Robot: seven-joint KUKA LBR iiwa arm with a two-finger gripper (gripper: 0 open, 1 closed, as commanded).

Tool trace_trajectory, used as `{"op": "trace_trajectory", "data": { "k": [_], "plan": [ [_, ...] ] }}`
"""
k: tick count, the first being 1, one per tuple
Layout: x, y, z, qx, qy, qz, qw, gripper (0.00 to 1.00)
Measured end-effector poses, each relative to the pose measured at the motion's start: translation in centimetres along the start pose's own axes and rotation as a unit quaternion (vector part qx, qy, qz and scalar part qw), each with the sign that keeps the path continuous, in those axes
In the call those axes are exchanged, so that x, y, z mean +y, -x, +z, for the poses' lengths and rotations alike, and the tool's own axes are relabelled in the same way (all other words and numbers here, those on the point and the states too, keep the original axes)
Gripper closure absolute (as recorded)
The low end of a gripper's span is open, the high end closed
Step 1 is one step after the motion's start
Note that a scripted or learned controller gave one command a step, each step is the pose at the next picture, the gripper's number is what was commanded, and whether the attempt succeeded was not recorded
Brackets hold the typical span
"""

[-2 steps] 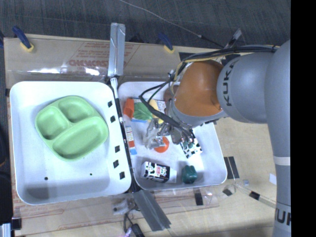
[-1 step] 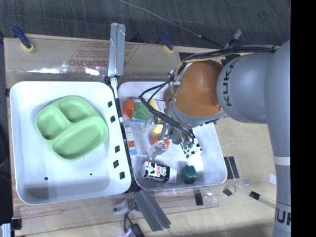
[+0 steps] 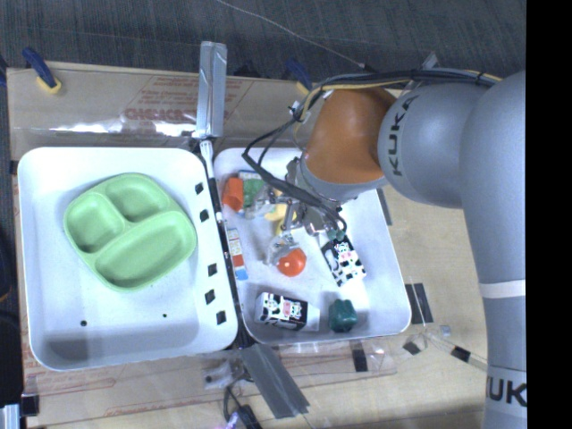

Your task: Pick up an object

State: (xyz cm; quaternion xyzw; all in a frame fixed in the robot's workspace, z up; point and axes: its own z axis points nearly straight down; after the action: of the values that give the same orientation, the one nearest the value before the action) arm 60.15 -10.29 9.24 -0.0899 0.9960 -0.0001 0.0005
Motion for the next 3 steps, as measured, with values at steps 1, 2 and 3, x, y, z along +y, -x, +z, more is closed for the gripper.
{"op": "trace_trajectory", "data": {
  "k": [1, 2, 3],
  "plan": [
    [0.1, 0.2, -1.1, -0.002, 0.0, -0.002, 1.0, 1.0],
    [2.0, -0.4, -13.4, -0.007, -0.002, 0.013, 0.9999, 1.0],
    [-5.5, 3.0, -11.2, 0.0, -0.001, -0.056, 0.9984, 1.0]
  ]
}}
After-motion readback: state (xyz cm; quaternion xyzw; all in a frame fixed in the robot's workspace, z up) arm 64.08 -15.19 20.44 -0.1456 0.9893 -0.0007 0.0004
